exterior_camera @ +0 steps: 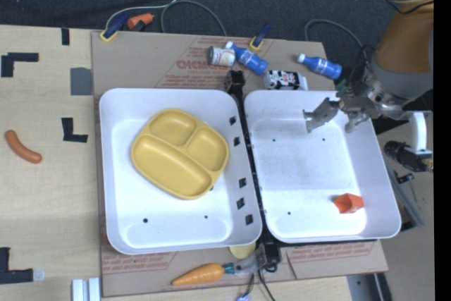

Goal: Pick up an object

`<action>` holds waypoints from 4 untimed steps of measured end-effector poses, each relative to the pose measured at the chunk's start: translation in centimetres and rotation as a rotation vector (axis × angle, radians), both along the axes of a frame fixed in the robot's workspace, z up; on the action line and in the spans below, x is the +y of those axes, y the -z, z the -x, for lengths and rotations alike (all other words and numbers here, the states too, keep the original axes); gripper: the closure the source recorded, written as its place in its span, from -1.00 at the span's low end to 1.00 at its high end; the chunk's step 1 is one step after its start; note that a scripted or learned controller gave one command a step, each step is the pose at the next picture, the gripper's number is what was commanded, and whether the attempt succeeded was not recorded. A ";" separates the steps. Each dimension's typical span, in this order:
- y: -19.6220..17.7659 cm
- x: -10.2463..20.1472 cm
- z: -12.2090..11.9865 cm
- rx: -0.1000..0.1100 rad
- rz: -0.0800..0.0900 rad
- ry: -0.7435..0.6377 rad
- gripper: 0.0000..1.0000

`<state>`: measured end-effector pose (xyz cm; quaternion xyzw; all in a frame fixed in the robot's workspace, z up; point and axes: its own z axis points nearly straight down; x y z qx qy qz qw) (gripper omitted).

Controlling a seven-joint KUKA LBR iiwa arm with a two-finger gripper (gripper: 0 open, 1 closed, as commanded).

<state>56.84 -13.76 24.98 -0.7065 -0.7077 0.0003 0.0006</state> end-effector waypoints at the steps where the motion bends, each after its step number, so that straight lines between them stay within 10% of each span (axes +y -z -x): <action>1: 4.9 -8.8 4.0 0.006 0.003 0.011 -1.00; 2: 10.7 -7.1 8.8 0.008 -0.003 0.003 -1.00; 3: 16.7 -4.5 8.5 -0.004 0.006 0.002 -1.00; 4: 16.3 0.5 1.8 -0.008 0.005 -0.003 -1.00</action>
